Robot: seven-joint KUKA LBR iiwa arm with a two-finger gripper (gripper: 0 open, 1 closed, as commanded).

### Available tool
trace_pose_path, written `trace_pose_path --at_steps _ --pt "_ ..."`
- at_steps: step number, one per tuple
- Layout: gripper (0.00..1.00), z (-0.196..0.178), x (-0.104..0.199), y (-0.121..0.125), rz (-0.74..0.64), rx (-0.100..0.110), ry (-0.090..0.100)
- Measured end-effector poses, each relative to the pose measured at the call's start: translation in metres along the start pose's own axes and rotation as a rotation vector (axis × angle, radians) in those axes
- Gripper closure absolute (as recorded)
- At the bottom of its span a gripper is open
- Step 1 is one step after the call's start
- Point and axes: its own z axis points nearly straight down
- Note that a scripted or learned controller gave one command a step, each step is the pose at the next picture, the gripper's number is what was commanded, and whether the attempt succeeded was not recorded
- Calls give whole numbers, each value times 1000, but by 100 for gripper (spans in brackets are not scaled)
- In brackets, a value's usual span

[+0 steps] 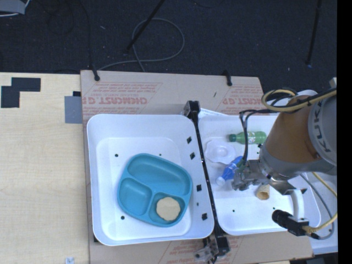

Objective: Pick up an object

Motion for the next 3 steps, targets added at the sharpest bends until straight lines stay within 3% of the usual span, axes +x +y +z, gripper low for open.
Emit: trace_pose_path --at_steps 1,2,3 --pt "100 -53 3 -9 1 -1 0" --pt "100 -81 2 -8 1 0 -1" --pt "100 -90 47 16 -3 2 1"
